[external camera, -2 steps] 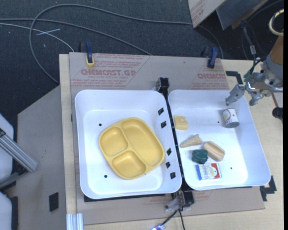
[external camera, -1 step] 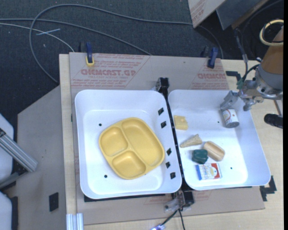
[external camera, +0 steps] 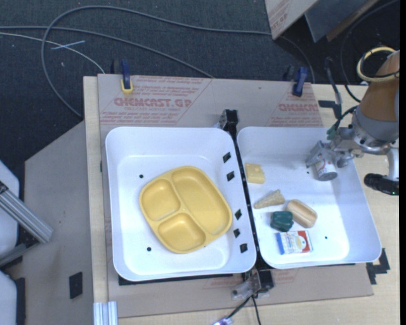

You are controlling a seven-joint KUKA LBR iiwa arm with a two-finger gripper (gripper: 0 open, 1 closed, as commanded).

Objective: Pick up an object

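A brown board (external camera: 190, 101) printed with red lettering lies under two shallow white bins, held at its far edge by a blue clamp with a yellow tip (external camera: 125, 76) and a second blue clamp (external camera: 299, 80). Small black clips (external camera: 232, 193) line the seam between the bins. Thin cables (external camera: 70, 38) loop across the dark floor, and a cardboard box (external camera: 288, 14) sits at the top edge.

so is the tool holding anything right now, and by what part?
Nothing seen in its grip. The tool hovers over the right bin's upper area, apart from the items lying lower in that bin. Finger state can't be told.
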